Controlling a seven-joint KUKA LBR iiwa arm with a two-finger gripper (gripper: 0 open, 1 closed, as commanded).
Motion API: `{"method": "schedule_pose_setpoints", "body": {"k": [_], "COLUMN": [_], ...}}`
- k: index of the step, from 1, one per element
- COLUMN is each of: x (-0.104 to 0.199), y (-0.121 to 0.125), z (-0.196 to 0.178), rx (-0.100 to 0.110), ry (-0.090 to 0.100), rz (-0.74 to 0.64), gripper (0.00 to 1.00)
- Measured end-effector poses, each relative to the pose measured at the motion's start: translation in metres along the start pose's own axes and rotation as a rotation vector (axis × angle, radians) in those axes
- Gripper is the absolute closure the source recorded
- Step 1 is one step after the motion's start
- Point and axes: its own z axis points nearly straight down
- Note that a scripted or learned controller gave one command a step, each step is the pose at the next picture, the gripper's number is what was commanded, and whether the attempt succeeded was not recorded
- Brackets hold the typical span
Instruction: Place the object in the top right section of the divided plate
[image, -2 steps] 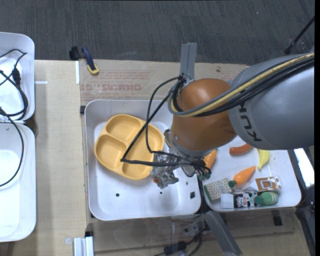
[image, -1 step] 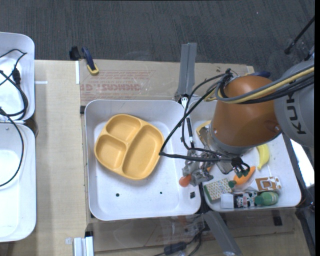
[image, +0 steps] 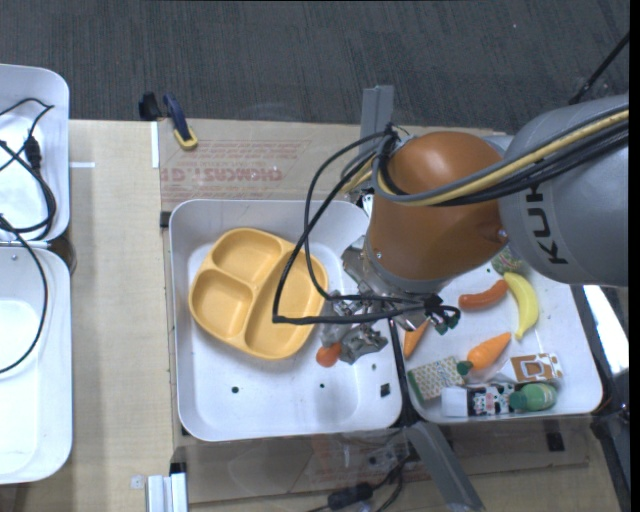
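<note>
You see the yellow divided plate (image: 255, 292) lying flat in the left bin, turned at a slant, its three sections bare. A small orange object (image: 327, 355) sits on the bin floor just off the plate's lower right rim.

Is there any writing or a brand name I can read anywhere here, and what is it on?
"KU": large dark letters on the grey arm, cut off by the picture's edge.
Red print on the cardboard sheet: upside down and blurred, not readable.
Small cartons in the right bin: printed patterns, too small to read.
</note>
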Motion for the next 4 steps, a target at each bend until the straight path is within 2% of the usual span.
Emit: {"method": "schedule_pose_setpoints", "body": {"k": [1, 2, 3, 4], "x": [-0.054, 0.021, 0.078, -0.001], "y": [0.013, -0.031, -0.088, -0.082], "z": [-0.100, -0.024, -0.014, -0.077], "rx": [0.001, 0.001, 0.001, 0.001], "ry": [-0.001, 0.002, 0.000, -0.001], "rz": [0.093, 0.192, 0.031, -0.016], "gripper": [1.00, 1.00, 1.00, 1.00]}}
